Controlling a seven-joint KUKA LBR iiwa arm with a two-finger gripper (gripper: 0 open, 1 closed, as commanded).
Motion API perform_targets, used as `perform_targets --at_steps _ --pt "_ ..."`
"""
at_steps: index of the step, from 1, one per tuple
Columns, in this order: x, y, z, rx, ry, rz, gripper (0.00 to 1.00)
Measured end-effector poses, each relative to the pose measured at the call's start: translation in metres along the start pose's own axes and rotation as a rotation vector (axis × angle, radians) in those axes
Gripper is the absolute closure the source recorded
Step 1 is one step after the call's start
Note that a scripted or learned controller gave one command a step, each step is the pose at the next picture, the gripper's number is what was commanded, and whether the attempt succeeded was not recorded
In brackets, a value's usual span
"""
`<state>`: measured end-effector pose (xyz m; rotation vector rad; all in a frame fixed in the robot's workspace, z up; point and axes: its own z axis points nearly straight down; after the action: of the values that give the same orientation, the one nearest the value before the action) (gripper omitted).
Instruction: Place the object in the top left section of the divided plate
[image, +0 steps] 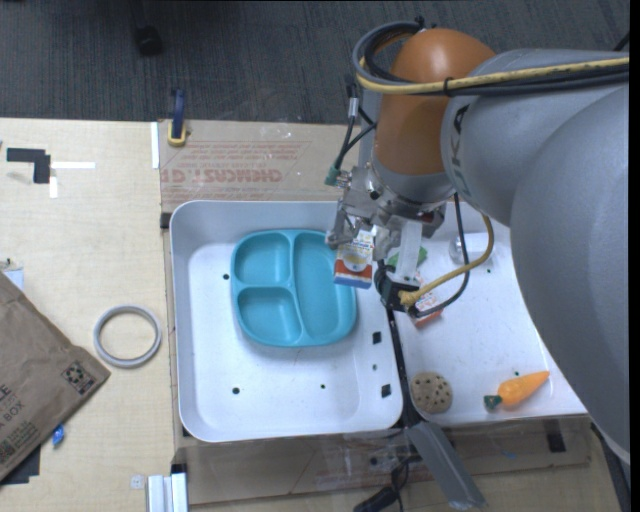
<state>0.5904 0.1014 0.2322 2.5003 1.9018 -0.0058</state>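
A blue divided plate (292, 290) lies in the left bin (200, 390); it has two small sections on its left and one long section on its right. My gripper (360, 262) hangs over the plate's upper right rim, by the wall between the bins. A small white carton with orange and blue print (353, 270) sits between its fingers, held above the rim. The plate's top left section (262, 262) holds nothing.
The right bin (480, 340) holds a toy carrot (520, 388), a round speckled cookie (430, 393), a small red item (427, 315) and a green item (412, 258) partly under the arm. A tape ring (127, 334) and a brown paper bag (35, 385) lie on the bench at left.
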Motion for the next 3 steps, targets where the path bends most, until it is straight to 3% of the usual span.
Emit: perform_targets --at_steps 1,2,3 --pt "0.041 -0.055 0.02 0.004 -0.002 0.288 1.0" --pt "0.041 -0.054 0.019 0.003 -0.001 0.288 0.0" --pt "0.111 -0.055 0.001 0.0 -0.001 0.346 0.0"
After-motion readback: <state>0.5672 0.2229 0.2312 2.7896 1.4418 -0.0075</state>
